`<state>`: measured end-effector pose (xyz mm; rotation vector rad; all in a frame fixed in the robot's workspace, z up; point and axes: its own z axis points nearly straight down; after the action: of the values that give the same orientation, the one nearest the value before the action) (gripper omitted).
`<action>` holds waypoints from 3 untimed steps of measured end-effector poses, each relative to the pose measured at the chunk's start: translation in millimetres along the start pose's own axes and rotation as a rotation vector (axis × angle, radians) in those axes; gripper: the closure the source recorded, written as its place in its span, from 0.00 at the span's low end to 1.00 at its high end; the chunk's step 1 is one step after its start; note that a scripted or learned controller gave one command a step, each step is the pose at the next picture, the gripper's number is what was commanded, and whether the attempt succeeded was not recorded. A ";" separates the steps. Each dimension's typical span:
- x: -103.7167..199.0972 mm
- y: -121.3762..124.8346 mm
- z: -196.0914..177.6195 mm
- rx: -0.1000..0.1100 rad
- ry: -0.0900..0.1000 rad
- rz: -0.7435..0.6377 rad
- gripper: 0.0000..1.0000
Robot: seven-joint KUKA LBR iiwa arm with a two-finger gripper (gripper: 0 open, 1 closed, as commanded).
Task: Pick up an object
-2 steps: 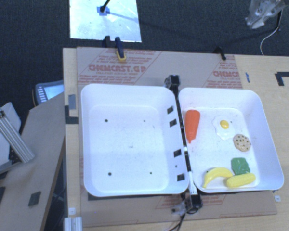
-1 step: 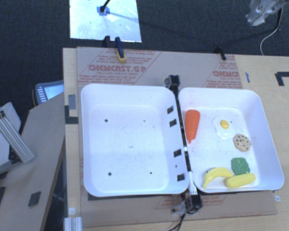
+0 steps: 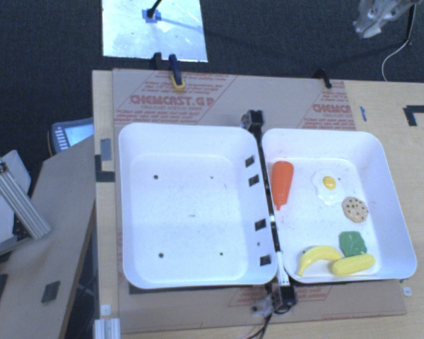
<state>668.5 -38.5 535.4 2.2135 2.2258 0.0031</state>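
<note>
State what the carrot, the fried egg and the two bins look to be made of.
Orange tapered carrot: likely moulded plastic toy; its colour is uniform and smooth.
White fried egg with yellow yolk: probably plastic or rubber toy; flat, with a glossy yolk.
Two shallow white bins, left and right: seemingly thin formed plastic, given the rounded corners and a soft sheen.

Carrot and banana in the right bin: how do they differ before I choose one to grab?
The carrot is orange, straight and tapered, lying lengthwise near the bin's left wall. The banana is yellow and curved, lying crosswise near the front edge, close to a second yellow piece. The carrot has free space around it; the banana is crowded. Both lie flat in the right bin.
</note>
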 end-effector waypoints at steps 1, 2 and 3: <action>15.6 0.1 0.1 0.000 0.000 0.000 1.00; 45.0 -30.1 -0.6 0.000 0.001 -0.001 1.00; 31.9 -7.4 0.4 0.000 -0.001 0.006 1.00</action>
<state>661.0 -6.6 535.0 2.2193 2.2189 0.0019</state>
